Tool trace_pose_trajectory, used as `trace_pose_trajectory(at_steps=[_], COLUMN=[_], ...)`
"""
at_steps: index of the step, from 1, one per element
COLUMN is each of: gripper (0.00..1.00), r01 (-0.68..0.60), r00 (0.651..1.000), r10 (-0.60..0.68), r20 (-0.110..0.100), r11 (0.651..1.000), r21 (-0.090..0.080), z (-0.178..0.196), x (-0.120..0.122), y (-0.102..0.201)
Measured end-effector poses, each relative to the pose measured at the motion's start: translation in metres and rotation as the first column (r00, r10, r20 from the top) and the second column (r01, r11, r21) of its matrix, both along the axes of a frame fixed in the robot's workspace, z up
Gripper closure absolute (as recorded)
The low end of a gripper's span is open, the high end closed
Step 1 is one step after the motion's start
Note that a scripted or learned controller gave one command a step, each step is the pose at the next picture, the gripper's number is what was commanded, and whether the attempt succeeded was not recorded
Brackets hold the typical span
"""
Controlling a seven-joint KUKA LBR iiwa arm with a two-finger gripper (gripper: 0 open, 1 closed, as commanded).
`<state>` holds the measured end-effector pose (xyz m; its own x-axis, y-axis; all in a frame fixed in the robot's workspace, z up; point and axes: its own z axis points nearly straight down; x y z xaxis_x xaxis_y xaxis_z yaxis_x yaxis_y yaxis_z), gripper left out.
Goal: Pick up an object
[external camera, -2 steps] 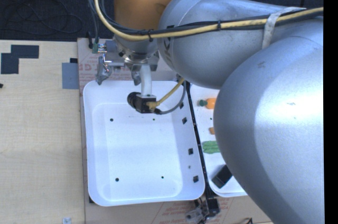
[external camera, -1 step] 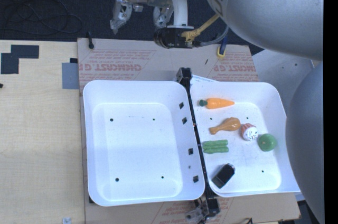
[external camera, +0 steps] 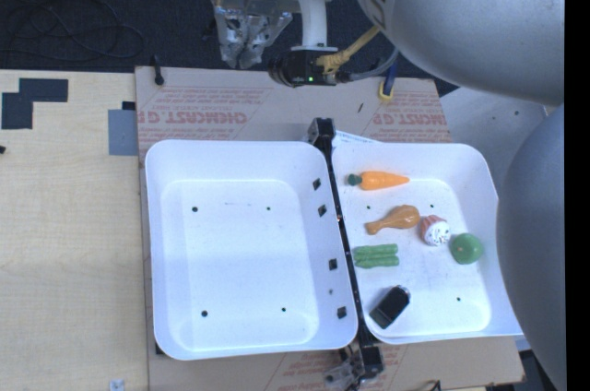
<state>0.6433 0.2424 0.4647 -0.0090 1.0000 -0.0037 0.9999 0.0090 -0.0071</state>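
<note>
Camera view is showing the right bin [external camera: 479, 160] holding the things to pick. A toy carrot [external camera: 378, 181] is lying near its far edge, a toy drumstick [external camera: 393, 219] just nearer than the carrot, green beans [external camera: 376, 256] nearer still, and a black block [external camera: 390, 306] by the near edge. A red and white ball [external camera: 434, 231] is sitting just beside a green ball [external camera: 466, 248], right of the drumstick. The left bin [external camera: 166, 195] is adjoining. The pincer [external camera: 247, 43] is hanging beyond both bins, above the worktop [external camera: 64, 223]; whether it is open I cannot tell.
</note>
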Motion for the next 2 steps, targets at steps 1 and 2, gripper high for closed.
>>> trace_pose_trajectory(at_steps=[1, 2], gripper=[1.0, 1.0], r01=[0.002, 0.011], r00=[1.0, 1.0], r10=[-0.002, -0.012], r20=[0.005, -0.013], r11=[1.0, 1.0], r21=[0.002, -0.004], z=[0.015, -0.149], x=[0.0, -0.014], y=[0.002, -0.001])
